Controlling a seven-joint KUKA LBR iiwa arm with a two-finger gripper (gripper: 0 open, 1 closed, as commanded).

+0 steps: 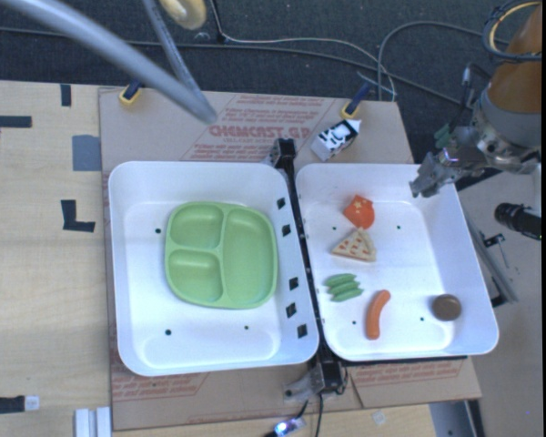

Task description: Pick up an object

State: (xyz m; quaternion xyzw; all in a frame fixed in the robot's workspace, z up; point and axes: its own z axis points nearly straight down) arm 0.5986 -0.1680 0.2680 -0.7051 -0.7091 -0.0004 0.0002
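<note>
The arm (514, 71) sits at the upper right of the frame, and its gripper (434, 173) hangs over the upper right rim of the right bin (469, 244), above the bench rather than down among the food. Whether it is released or clenched cannot be told; nothing is seen held in it.

The left bin (127, 271) carries a green divided plate (222, 253), lying flat near the middle, most likely as a place to receive food. All the small items lie loose in the right bin, spread apart from one another, which leaves room to come down on any one of them.

A red tomato piece (359, 211) lies in the upper middle of that bin, with a tan wedge (356, 245) just below it; the wedge's point faces up the frame and its wide edge faces down. A green pea pod (343, 287) lies lower left, its long axis running roughly left to right with a slight tilt. An orange sausage (377, 314) lies below the centre, its long axis running nearly up and down the frame, leaning right at the top. A brown round piece (446, 308) sits at the lower right, with no clear direction.

The tomato piece is the nearest candidate, though none is yet singled out.
</note>
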